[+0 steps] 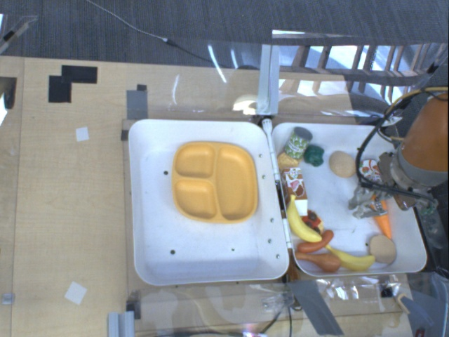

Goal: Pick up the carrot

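Carrot first: it lies in the right bin, small and orange, just beneath and slightly outward of the gripper, its tip pointing toward the bin's near edge. From where I stand the metal end of the tool hangs right beside the carrot's upper end, perhaps touching it, though I cannot tell. Nothing orange shows between its tips, and whether the tool is released or clenched I cannot tell from this angle, since the parts blur together against the white floor.

Above the tool sits the orange band of the arm, with black cables looping around it. Just past the carrot, toward the near corner, rests a pale round potato-like lump. Another tan round one lies on the far side of the tool. Further off across the bin, along its inner wall, there is a banana, a second banana curving along the near edge, a reddish sausage-shaped thing, a small carton, a green can and a dark green vegetable.

Well apart from the tool, the left bin holds a yellow divided plate with three compartments, lying flat near its middle.
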Robot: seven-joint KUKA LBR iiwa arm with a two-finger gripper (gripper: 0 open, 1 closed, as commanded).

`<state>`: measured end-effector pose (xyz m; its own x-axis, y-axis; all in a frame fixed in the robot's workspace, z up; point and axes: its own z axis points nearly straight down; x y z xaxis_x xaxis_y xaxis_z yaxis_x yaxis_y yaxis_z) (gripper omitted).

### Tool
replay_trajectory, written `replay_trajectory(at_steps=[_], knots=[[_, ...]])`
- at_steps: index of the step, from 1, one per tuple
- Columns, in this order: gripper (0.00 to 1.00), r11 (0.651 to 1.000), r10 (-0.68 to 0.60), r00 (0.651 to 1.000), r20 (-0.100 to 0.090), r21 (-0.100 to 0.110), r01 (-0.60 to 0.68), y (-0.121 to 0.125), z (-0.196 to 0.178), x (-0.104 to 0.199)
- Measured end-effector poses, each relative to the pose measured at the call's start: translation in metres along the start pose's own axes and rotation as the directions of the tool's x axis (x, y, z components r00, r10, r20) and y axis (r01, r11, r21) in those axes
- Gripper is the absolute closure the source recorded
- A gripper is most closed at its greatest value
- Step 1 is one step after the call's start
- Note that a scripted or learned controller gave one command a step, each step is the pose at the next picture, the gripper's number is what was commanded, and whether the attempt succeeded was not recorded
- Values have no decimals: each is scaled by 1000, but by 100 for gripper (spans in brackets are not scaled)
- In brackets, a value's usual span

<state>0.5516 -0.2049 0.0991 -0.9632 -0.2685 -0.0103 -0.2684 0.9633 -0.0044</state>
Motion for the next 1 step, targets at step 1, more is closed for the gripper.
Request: replay_trajectory(at_steps=[1], knots=[[100, 988, -152, 988, 9, 8, 152, 11, 7, 43]])
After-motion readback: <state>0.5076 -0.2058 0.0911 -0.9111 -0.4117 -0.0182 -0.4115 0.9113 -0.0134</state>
